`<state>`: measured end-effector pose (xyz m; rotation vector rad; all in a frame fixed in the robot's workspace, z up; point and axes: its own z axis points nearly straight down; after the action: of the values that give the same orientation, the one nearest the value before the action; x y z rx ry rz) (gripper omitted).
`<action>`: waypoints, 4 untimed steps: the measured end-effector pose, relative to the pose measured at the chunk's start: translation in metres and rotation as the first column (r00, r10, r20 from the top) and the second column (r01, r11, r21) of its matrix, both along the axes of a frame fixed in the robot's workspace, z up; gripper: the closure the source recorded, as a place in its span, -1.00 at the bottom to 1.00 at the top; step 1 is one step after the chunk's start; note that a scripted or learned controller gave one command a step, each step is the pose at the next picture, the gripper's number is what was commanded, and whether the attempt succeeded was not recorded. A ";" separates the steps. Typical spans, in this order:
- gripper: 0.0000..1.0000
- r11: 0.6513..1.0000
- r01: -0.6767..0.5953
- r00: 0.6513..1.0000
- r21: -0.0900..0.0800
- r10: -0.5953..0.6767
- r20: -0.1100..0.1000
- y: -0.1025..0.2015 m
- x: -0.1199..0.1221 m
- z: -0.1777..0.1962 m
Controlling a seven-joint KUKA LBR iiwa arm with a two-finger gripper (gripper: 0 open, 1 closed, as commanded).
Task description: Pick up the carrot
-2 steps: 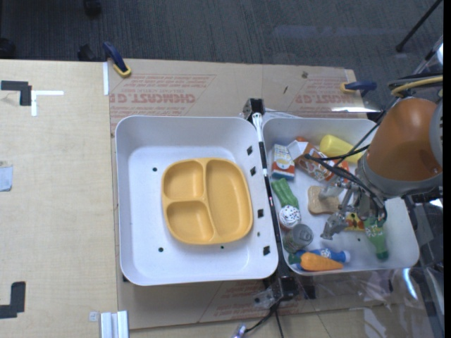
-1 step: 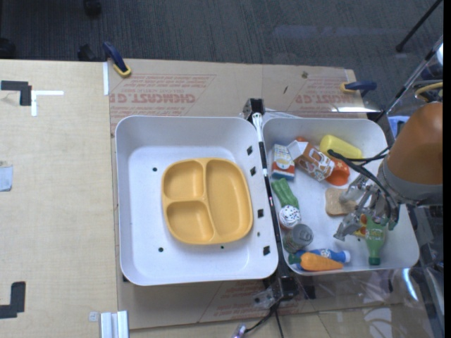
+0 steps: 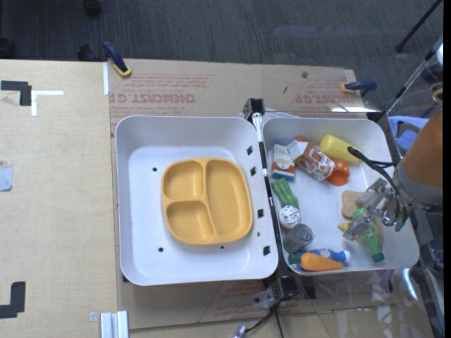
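Glossy plastic bins point(image 3: 141, 259), matt cardboard point(image 3: 211, 90)

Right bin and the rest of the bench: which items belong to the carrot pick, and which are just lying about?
Belongs to the job:
carrot, at the right bin's near edge
gripper, over the same bin

Just lying about:
yellow divided plate in the left bin
yellow bottle
small carton
die
green bottle

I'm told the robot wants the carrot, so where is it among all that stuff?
The carrot lies at the near edge of the right bin, toward its near-left corner, just below a small grey can. The claw is up and to its right.
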<state>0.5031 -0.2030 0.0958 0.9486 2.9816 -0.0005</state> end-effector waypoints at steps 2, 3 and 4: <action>-1.00 0.999 0.043 0.999 0.000 -0.043 0.008 0.074 -0.019 0.000; -1.00 0.999 -0.051 0.999 -0.006 0.051 0.014 0.107 -0.017 0.001; -1.00 0.999 0.038 0.999 0.004 -0.038 -0.008 0.186 -0.023 0.096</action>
<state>0.4801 -0.0174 0.1919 1.0079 2.9711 0.0013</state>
